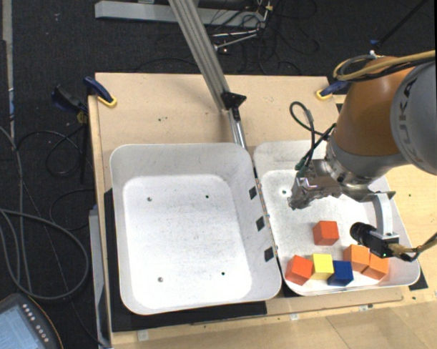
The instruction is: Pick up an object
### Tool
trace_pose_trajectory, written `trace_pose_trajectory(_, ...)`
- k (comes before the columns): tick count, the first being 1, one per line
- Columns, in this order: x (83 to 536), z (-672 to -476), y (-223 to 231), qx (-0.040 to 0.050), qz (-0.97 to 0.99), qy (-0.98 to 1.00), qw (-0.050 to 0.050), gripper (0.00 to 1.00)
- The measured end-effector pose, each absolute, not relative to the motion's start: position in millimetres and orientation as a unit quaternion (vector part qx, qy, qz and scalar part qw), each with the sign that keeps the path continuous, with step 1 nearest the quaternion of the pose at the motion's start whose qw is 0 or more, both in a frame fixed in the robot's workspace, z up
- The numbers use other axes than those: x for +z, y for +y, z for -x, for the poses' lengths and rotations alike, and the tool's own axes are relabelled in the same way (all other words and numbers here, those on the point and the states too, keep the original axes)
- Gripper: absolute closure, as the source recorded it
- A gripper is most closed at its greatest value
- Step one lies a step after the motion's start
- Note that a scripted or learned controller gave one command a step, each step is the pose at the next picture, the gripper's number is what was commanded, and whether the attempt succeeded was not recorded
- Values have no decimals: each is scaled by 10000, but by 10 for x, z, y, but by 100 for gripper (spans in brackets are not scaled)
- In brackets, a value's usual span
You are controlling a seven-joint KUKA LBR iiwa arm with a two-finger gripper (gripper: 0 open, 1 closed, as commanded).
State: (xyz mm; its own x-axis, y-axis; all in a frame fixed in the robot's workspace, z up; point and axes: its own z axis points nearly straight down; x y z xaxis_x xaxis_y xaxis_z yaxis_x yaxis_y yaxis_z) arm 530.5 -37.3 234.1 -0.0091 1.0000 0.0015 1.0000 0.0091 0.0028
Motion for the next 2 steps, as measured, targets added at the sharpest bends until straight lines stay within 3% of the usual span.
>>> trace_pose_trajectory(2,2389,-5469,637,11,-7042,7100,-1,100)
